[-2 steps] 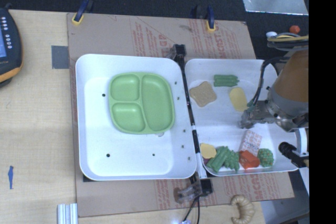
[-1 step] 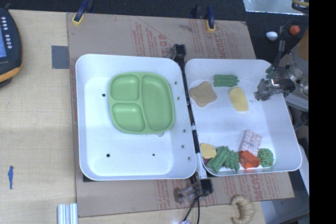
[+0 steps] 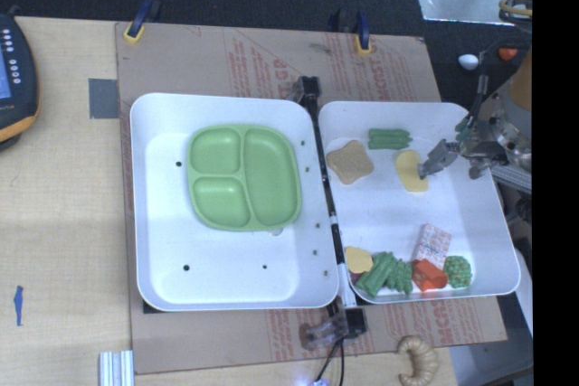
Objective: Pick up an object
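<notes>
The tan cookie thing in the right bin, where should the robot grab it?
Probably across the narrow waist of the tan cookie-shaped piece, coming straight down from above. It lies flat on the right bin floor with bare space around it, so the sides give little to pinch, and its wavy edge dips inward at the middle. The tool is nearby, beside the yellow piece.

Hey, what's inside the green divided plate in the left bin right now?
The green plate shows three bare compartments with no food in them. It rests in the left bin, and the bin floor under it is covered, so I cannot tell what lies beneath.
</notes>
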Robot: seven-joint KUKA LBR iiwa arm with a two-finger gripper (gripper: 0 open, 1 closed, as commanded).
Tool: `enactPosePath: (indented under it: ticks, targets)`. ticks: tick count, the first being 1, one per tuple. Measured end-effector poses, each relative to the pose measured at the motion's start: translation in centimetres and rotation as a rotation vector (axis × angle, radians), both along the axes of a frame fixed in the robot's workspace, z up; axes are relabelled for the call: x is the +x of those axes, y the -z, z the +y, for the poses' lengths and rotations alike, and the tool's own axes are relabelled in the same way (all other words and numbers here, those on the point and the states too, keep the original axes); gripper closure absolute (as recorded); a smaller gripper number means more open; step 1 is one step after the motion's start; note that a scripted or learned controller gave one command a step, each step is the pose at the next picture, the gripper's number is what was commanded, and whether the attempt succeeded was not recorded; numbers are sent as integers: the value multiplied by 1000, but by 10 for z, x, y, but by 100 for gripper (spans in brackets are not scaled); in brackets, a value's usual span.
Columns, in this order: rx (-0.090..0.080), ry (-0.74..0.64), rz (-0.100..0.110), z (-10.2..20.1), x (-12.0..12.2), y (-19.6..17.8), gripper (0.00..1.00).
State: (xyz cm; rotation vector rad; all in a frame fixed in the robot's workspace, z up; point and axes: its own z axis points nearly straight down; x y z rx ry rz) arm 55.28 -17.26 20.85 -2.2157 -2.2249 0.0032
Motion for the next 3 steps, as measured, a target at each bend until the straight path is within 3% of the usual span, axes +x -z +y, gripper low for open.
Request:
enactPosePath:
  ticks: [1,2,3]
  targets:
    - [-1,-5,-2,-4,34,119,0]
    - [0,0,-4,11,105,115,0]
    - [0,-1,4,-1,56,117,0]
